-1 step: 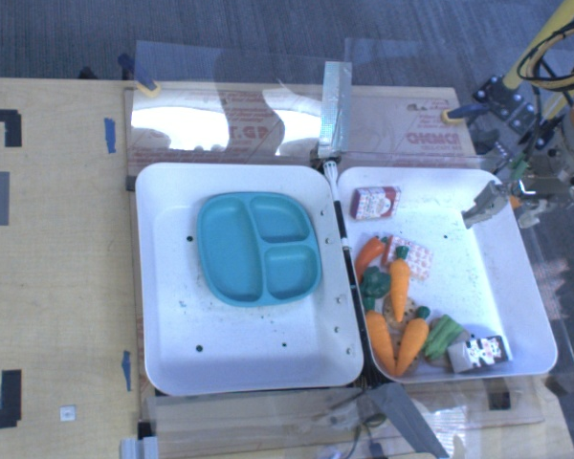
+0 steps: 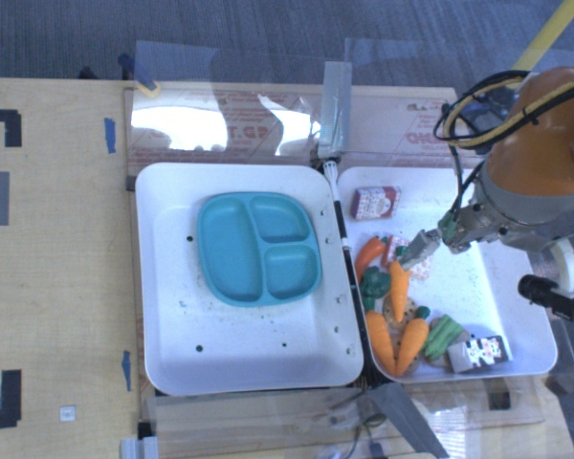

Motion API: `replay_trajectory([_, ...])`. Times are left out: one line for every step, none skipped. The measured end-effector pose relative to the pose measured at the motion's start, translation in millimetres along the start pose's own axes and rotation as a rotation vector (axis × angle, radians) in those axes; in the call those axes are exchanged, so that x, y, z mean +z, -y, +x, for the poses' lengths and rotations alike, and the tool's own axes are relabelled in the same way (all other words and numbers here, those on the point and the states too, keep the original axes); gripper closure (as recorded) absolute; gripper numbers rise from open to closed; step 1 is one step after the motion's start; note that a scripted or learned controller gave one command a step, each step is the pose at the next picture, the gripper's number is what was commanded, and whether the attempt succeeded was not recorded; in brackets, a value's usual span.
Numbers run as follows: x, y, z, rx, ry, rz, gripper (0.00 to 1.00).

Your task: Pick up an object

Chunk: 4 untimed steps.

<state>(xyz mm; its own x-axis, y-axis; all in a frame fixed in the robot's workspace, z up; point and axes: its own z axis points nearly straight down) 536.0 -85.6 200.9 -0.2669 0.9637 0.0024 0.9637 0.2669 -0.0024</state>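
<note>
You're looking at the gripper (image 2: pixel 423 248) angling low into the right bin (image 2: pixel 517 299), tip just beside the carrot pile (image 2: pixel 394 304) crowding its left wall, likely the pick target. Can't tell the claw's state. Teal tray (image 2: pixel 258 248) is sitting in the left bin (image 2: pixel 163 285).

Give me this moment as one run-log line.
arm: over right white bin | hand: low above toy carrots, nothing seen held | left white bin: teal divided plastic plate
</note>
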Motion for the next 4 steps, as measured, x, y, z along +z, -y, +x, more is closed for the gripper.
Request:
replay_trajectory([103,-19,-40,-0.113,0.007,-0.010,0.00])
replay_trajectory([112,4,-18,-0.169,0.007,-0.010,0.00])
replay_trajectory([100,1,-18,-0.167,0.010,-0.019,1.00])
replay_trajectory([13,-32,16,0.190,0.003,-0.011,1.00])
